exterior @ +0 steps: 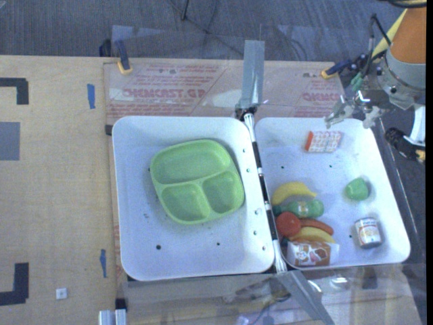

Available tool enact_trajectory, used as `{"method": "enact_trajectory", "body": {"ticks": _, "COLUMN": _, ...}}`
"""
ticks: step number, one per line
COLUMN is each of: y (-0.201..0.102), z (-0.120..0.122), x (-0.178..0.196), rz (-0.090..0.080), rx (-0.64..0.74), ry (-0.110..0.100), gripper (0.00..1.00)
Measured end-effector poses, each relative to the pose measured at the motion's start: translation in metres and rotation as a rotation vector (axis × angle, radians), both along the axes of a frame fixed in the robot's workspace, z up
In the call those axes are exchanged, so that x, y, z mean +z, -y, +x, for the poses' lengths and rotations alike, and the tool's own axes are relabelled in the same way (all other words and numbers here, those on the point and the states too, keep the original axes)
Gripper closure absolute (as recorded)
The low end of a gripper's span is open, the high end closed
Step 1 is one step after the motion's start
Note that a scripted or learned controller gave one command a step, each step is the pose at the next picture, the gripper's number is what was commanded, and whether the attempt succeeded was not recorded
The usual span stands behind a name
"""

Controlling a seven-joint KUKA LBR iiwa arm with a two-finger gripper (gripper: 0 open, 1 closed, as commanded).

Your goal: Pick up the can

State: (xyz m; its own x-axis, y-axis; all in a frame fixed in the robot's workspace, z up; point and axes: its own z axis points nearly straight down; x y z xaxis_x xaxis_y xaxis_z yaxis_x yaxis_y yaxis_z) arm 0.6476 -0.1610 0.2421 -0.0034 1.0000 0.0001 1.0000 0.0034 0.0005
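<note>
The can [368,233] is small, with a silver top and an orange-brown label. It stands near the front right corner of the right bin [338,175]. My gripper [353,116] hangs at the far right corner of that bin, well behind the can and apart from it. Its two metal fingers are spread open with nothing between them.
The right bin also holds an orange-and-white box [323,141] at the back, a green round object [357,189], and a cluster of toy banana [295,193], tomato [288,223] and a packet [310,253] along its left side. A green divided plate [197,180] lies in the left bin [135,249].
</note>
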Motion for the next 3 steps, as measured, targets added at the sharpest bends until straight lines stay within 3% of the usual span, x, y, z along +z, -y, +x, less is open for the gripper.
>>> {"method": "enact_trajectory", "body": {"ticks": 1, "y": 0.009, "z": -0.032, "x": -0.147, "rz": -0.001, "rx": 0.070, "ry": 0.004, "gripper": 0.00}}
{"method": "enact_trajectory", "body": {"ticks": 2, "y": 0.056, "z": -0.069, "x": -0.150, "rz": 0.009, "rx": 0.174, "ry": 0.002, "gripper": 0.00}}
{"method": "enact_trajectory", "body": {"ticks": 3, "y": 0.054, "z": -0.146, "x": -0.152, "rz": 0.009, "rx": 0.123, "ry": 0.010, "gripper": 0.00}}
